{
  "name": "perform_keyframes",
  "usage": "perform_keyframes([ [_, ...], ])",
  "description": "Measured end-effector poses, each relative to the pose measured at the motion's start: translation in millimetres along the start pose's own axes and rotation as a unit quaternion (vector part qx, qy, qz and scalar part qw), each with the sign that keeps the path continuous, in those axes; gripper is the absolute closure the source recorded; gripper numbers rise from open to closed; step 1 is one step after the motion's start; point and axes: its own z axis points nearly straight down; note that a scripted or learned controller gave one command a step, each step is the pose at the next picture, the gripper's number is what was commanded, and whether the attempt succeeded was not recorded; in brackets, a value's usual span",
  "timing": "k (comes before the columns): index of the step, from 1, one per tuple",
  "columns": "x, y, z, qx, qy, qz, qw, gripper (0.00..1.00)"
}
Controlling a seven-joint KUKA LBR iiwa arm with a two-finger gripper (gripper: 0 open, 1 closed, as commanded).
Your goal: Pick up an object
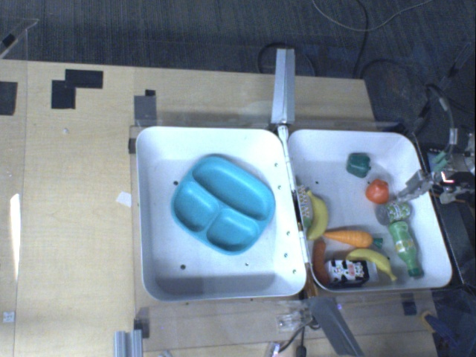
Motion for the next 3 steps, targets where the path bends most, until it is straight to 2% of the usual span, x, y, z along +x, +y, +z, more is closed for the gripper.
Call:
perform_keyframes([
  [1, -31, -11, -34, -0.002, -0.001, -0.076, 0.9971, 0.00],
  [2, -16, -10, 178, -0.002, -0.001, -0.093, 0.9957, 0.00],
  [3, -17, -8, 168, -0.004, -0.001, -0.093, 0.9957, 1.00],
])
